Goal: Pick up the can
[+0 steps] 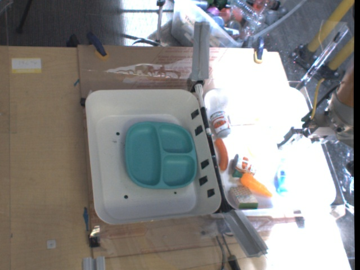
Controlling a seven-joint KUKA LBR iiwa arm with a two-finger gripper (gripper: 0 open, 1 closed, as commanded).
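Sunlight washes out the right bin (292, 103), so its white floor and rim are hard to separate from the glare, while the left bin (98, 151) reads clearly. A teal divided plate (159, 154) with three compartments lies flat in the middle of the left bin. The can (219, 122), white with a red-orange label band, lies on its side in the right bin just beside the black-clipped divider (203, 145) that the two bins share, toward the far end of that divider. Just nearer along the same divider lies a slim orange-red piece (221, 154), lengthwise beside the wall. Near it, further into the right bin, sits a small white-and-red item (244, 165), and touching or almost touching that an orange carrot-shaped toy (256, 185). A tan and green sponge-like block (242, 197) rests at the near corner by the divider, just below the carrot. A small blue object (280, 180) lies apart from these, deeper in the right bin. The gripper (292, 135) hangs at the right bin's right side, well apart from the can, dark against the glare; whether its claw is spread or pressed together cannot be told. Nothing is visible between its tips.
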